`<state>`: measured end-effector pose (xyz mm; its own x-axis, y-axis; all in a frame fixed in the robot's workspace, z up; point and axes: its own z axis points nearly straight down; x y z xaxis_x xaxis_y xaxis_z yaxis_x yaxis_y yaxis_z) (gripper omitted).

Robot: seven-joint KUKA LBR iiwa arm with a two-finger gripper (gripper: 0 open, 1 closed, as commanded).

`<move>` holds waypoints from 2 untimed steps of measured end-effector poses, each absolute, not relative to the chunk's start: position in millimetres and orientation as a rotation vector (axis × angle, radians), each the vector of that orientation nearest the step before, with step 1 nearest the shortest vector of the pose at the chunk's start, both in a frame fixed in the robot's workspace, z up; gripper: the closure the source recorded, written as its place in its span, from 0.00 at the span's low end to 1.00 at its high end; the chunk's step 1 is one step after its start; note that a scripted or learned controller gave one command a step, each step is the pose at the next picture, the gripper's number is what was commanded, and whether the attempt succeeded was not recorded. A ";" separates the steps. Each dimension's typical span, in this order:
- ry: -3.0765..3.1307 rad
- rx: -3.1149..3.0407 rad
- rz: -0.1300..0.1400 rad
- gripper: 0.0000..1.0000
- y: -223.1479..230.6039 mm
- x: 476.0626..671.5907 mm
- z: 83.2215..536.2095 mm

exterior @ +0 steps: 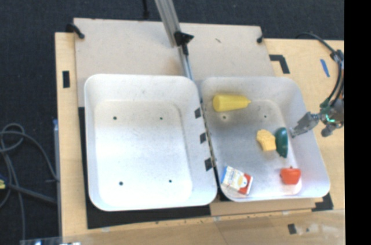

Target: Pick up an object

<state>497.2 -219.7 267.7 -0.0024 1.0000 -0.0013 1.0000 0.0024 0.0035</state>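
**Fig. 1.** Overhead slant view of the bench, with 2 bins side by side. The left bin (104, 93) carries nothing I can take; all 5 candidates lie in the right bin (310, 157).

The gripper (313, 128) hangs over that bin's right rim. Its fingers are spread apart with nothing between them.

The nearest target is the green piece (282, 143), just left of the gripper and touching the yellow lump (266, 140). The red piece (290, 175) sits near the front right corner and the carton (236, 180) near the front left. The yellow cone (231, 102) lies alone toward the back.

I judge all 5 to be light toys, so weight is no concern. The green piece looks smooth, narrow and rounded, and could squirt out of a shallow pinch. I would close across its short width, low and at mid-length. The lump crowding its left side may block 1 finger.

The cone is the safer choice. It stands well apart from the rest, with room on both flanks, and should be gripped across its thick end.
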 end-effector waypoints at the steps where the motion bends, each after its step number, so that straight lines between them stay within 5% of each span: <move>1: 2.221 2.224 -0.004 0.00 -222.9 504.9 209.1; 2: 2.223 2.225 -0.005 0.00 -222.9 500.4 146.6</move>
<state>500.4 -222.9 146.6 0.0010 1.0000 0.0002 1.0000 -0.0010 -0.0048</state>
